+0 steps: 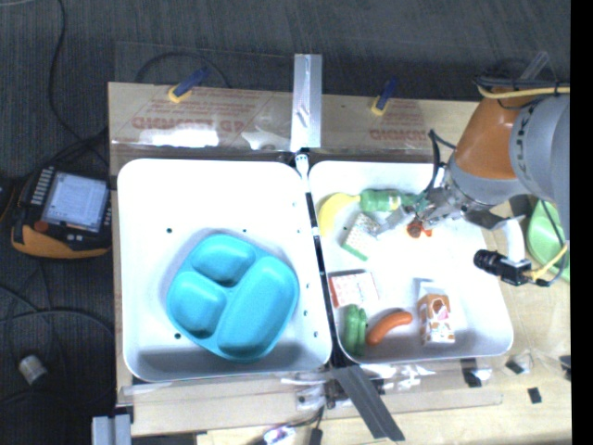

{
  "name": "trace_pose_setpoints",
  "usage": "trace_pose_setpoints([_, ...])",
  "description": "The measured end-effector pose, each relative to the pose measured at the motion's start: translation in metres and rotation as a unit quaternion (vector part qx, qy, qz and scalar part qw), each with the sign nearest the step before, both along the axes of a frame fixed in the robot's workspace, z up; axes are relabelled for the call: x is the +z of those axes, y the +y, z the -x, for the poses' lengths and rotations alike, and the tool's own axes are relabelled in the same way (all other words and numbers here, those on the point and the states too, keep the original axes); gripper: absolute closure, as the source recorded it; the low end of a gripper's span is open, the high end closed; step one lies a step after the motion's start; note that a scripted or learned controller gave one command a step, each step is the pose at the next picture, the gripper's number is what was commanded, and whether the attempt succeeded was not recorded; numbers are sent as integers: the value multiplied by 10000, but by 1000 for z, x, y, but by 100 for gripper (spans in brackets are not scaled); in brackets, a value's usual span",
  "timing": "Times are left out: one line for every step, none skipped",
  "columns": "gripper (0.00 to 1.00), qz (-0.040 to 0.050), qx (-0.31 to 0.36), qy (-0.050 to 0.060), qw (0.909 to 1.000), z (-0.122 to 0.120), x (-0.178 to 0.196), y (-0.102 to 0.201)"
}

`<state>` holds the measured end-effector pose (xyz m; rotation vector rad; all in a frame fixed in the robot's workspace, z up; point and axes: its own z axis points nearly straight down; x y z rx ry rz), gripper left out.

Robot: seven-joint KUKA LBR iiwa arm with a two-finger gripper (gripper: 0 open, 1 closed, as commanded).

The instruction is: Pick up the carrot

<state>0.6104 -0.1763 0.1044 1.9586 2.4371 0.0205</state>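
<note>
The carrot (388, 324) lies in the right bin (482, 295), near its front wall, tilted with its upper end toward the right. A green vegetable (354, 326) sits just beside the carrot's left end, and a small juice carton (435, 317) stands just to its right. A red-and-white card (353, 289) lies flat behind the carrot. At the back of the same bin are a yellow lemon-like piece (334, 210), a green packet (380, 199) and a small red item (416, 230). The gripper (428, 213) hovers at the back of the right bin beside the red item, well apart from the carrot; whether its jaws are spread or pressed together cannot be told. The left bin (148, 202) holds a blue three-compartment tray (233, 293).
</note>
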Motion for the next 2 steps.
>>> trace_pose_setpoints([100, 16, -2, -47, 10000, -2, 11, -1])
trace_pose_setpoints([0, 13, -2, -35, 10000, -2, 10, 0])
